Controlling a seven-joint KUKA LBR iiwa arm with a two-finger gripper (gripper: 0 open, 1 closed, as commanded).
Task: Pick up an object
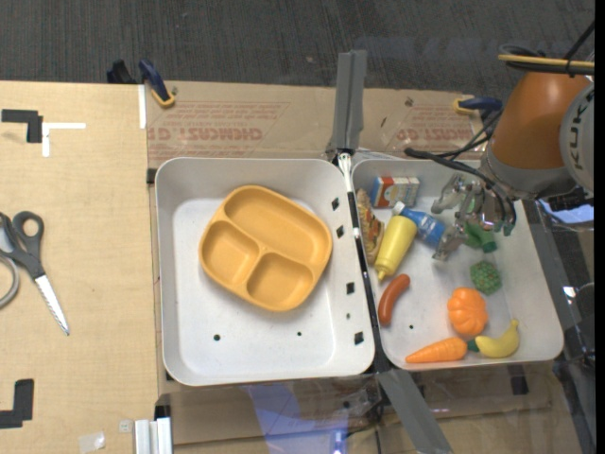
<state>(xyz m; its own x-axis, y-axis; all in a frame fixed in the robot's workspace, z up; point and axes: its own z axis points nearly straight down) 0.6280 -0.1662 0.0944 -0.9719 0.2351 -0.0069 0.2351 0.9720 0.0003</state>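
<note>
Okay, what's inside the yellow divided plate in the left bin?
Nothing shows in the yellow divided plate; all three of its compartments look bare. The floor of the left bin directly beneath the plate is covered.

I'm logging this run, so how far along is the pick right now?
Done: the arm has reached into the right bin. In hand: nothing visibly; the gripper sits low among the toys near the blue bottle. Left: grasping and lifting something. The carrot, banana and orange tray lie untouched.

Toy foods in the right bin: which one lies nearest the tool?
The blue item, just left of the tool and beside the yellow mustard bottle. The pumpkin, carrot and banana lie toward the bin's near edge.
</note>
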